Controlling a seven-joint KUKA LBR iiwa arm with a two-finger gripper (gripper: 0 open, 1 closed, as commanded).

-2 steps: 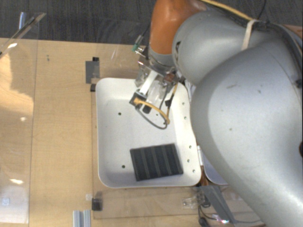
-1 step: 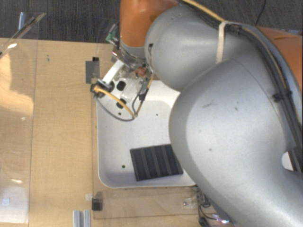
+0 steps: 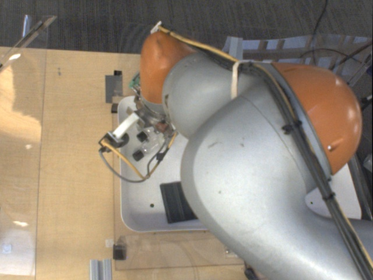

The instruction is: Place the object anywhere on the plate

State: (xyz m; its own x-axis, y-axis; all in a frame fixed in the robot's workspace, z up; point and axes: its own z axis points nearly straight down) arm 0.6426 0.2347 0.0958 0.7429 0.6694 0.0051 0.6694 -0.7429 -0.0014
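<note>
**Over the near bin: arm crowds the view, gripper state unclear**

At far left, the pale wood bench (image 3: 64, 174) lies bare w/ a bright patch of glare near its upper corner. Dark carpet (image 3: 87, 4) runs along the top, behind the bench. Moving right, a small black clamp (image 3: 115, 86) sits on the bench just beside the bin's upper left corner. A second black block (image 3: 119, 251) sits near the lower left corner, w/ a grey metal bracket (image 3: 100, 268) just below it.

Next, the gripper (image 3: 135, 137) hangs over the upper left part of the white bin (image 3: 131, 209), close to its left wall. It's a cluster of white and black parts seen from above, too cluttered to read, so I cannot tell whether it is wide, narrow or holding anything. A thin yellow cable (image 3: 125, 171) loops down from it across the bin's left rim.

Right of that, approx mid-bin, a dark rectangular object (image 3: 176, 203) lies flat on the bin floor, well apart from the gripper. Its right side is hidden under the arm. A tiny dark speck sits just left of it.

From centre to right, the grey arm (image 3: 256, 185) covers the rest of the bin. The orange band (image 3: 157, 63) sits directly above the gripper, and a larger orange joint cover (image 3: 326, 109) shows at far right. A blue-grey frame (image 3: 274, 44) pokes out behind the arm, top right, w/ black cables nearby.
</note>
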